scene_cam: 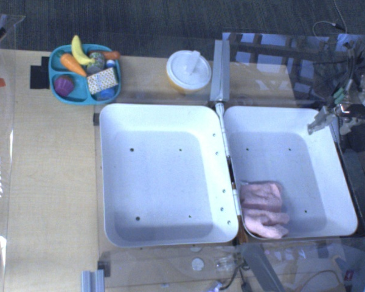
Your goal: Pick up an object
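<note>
A crumpled pink cloth (263, 209) lies in the right bin (292, 140), pressed into its front left corner. My gripper (320, 121) hangs at the far right rim of that bin, near its back corner, well away from the cloth. It is small and partly lost against the dark clutter behind it. Nothing shows in its grasp. The left bin (158, 170) sits beside the right one, and only small dark dots mark its floor.
A blue divided tray (67, 96) with toy food, including a banana and a carrot, stands at the back left of the bench. A yellow tub with a white lid (188, 70) sits behind the left bin. A metal post (218, 72) rises between the bins.
</note>
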Controlling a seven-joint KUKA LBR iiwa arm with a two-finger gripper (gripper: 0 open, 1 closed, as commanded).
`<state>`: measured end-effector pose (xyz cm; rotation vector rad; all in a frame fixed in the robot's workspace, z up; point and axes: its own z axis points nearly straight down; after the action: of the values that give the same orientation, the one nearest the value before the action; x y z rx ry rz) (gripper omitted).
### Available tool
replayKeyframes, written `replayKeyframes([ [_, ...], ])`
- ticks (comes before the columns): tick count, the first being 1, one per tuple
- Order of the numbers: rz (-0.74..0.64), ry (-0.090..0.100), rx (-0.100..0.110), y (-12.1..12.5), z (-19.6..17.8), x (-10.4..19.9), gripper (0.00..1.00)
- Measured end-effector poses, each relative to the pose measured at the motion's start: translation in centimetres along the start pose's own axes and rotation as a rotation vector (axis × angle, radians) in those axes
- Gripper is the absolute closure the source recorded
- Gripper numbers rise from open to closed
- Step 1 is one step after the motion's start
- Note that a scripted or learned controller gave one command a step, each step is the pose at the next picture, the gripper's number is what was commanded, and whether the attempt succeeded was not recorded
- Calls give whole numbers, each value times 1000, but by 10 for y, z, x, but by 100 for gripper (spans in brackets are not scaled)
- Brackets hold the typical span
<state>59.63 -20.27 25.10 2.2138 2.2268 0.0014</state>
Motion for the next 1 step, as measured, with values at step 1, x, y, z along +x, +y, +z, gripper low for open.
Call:
replayKeyframes([
  [1,30,0,1,-54,64,15,0],
])
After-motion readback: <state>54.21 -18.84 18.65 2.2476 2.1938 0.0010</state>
